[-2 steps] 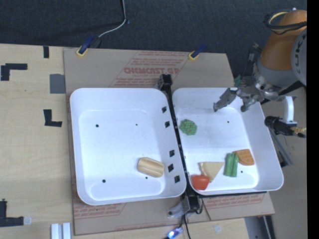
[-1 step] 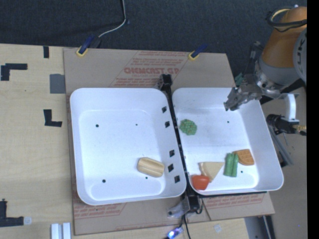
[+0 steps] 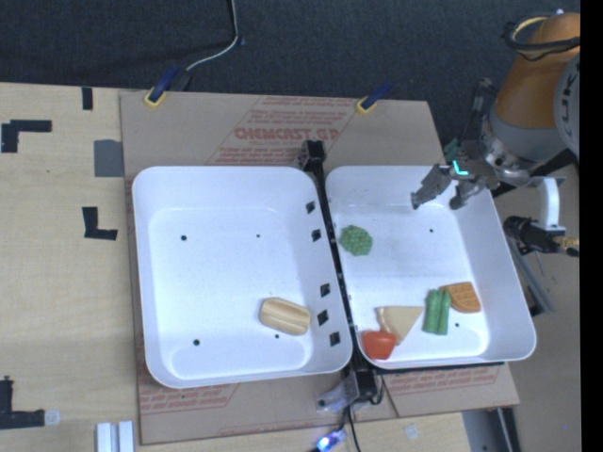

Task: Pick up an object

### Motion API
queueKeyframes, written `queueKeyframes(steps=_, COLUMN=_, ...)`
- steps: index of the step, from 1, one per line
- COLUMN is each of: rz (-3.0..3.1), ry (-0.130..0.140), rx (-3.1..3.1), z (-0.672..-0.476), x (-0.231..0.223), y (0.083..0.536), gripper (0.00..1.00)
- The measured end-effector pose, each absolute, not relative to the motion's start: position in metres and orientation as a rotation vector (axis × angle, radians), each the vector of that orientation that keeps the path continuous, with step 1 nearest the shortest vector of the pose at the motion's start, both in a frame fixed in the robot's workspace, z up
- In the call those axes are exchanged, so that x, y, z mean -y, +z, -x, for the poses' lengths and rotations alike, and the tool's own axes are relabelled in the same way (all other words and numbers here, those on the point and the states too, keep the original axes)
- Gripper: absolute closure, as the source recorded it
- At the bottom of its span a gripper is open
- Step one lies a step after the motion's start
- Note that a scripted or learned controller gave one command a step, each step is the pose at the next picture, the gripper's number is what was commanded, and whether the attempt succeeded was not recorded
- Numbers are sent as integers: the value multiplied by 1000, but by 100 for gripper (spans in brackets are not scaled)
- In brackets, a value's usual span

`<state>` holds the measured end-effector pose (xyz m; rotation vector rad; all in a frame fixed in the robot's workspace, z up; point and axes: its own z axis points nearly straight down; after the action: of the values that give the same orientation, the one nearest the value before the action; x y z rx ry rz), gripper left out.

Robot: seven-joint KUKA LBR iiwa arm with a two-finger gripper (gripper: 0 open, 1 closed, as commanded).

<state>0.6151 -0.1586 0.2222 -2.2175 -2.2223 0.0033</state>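
Across the bench, two shallow white plastic bins sit side by side on a brown cardboard sheet (image 3: pixel 283 125), touching along a centre seam marked with black clips. Left bin (image 3: pixel 170 196): one tan bread-roll-shaped object (image 3: pixel 285 315) lying at about 5 o'clock of the bin floor, well apart from the walls. Right bin (image 3: pixel 499 281): small green broccoli-like floret (image 3: pixel 356 241) at about 9 o'clock, near the seam; along the near edge, from 7 to 5 o'clock, a red tomato-like piece (image 3: pixel 379 345) touching a pale yellow cheese-like wedge (image 3: pixel 399 320), then an upright-lying green stick-shaped object (image 3: pixel 436 311) just beside an orange ridged cracker-like piece (image 3: pixel 464 297).

Grey two-finger gripper (image 3: pixel 436 194) hangs over the right bin's 1 o'clock corner, fingers spread apart with nothing between them; a teal light glows on the wrist. All right-bin objects lie well apart from it, towards 6–8 o'clock; nothing stands between.

Surroundings: blue-and-yellow clamps (image 3: pixel 162 85) at the cardboard's far edge, white cable (image 3: pixel 226 26) running over dark cloth at 12 o'clock, black tape marks (image 3: pixel 28 132) on the wooden bench at 9 o'clock
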Motion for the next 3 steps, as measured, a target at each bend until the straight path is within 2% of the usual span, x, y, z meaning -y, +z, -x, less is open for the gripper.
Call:
queueKeyframes(steps=1, rz=2212, ry=8, rx=2216, z=-549, x=108, y=167, gripper=0)
queueKeyframes(steps=2, rz=2212, ry=-14, rx=2238, z=-571, x=22, y=274, gripper=0)
queueKeyframes(steps=3, rz=2218, ry=11, rx=2217, z=-588, x=35, y=179, gripper=0)
